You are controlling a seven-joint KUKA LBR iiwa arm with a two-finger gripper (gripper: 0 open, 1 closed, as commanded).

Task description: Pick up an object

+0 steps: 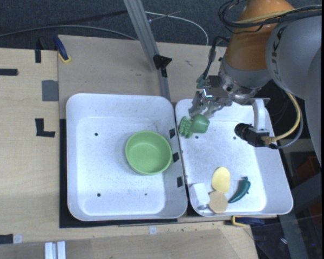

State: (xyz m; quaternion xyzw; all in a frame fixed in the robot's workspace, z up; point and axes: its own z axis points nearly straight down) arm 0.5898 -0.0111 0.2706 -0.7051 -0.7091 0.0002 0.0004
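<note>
Left bin [97, 144]: green bowl [148, 152]. Right bin [270, 182]: yellow, tan, teal pieces near front edge. Gripper [201, 114] at back-left corner, fingers closed on green toy [193, 125].

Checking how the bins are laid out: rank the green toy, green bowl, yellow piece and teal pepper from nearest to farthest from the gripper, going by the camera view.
1. Green toy, at the gripper, right bin's upper left.
2. Green bowl, in the left bin.
3. Yellow piece, right bin's lower part.
4. Teal pepper, just beyond it, lower right.
</note>
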